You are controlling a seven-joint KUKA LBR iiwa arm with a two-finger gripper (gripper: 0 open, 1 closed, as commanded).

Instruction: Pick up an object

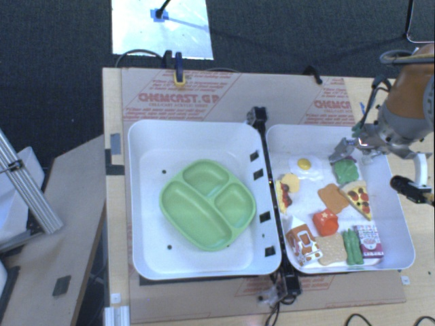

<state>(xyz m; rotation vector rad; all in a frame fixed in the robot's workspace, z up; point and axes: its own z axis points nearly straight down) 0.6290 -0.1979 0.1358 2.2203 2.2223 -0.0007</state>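
Crowding the right bin [401,233], the candidate items lie loose and flat, so any can be approached from above. A green toy [346,170] sits at the far side, directly beneath the gripper [350,148]; finger opening cannot be determined, and no grasp is confirmed. A green divided plate [207,204] occupies the left bin [146,182].

Divided plate [207,206] in left bin [146,148], toys in right bin [401,240]

Two white bins sit on the bench: the left bin [146,148] holds one green divided plate [207,204]. The right bin [397,240], at three o'clock, holds about nine toy foods, among them one fried egg [305,165] and one pizza slice [358,199].
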